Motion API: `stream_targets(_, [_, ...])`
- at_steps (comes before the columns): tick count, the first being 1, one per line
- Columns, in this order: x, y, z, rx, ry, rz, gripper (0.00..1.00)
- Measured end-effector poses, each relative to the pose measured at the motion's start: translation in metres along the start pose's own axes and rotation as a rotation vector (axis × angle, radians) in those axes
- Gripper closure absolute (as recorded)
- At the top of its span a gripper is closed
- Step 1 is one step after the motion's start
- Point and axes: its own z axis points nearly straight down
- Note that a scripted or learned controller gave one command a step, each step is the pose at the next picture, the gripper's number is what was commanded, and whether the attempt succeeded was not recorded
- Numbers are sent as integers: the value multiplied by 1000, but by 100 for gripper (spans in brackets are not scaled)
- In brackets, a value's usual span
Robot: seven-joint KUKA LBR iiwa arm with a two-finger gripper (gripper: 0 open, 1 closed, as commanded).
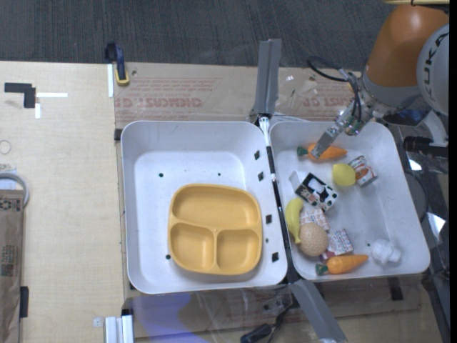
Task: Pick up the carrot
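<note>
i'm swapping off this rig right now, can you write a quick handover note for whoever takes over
Gripper: down in the right bin, at its far side, its tip at the upper carrot. Whether the fingers are open or shut cannot be told, and the carrot lies on the bin floor, so no grasp is confirmed.
Things: a second carrot lies at the right bin's near edge, beside the bread roll and banana. A lemon and a small can lie just right of the upper carrot. The yellow divided plate sits in the left bin.
Done: approach to the upper carrot.
Left: confirm the grip and lift the carrot.
</note>
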Motion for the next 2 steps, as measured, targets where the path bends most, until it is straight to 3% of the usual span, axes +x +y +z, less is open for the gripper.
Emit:
stream_targets(1, [4,0,-21,-2,-2,-329,0])
stream_targets(2, [20,6,8,-2,0,-627,0])
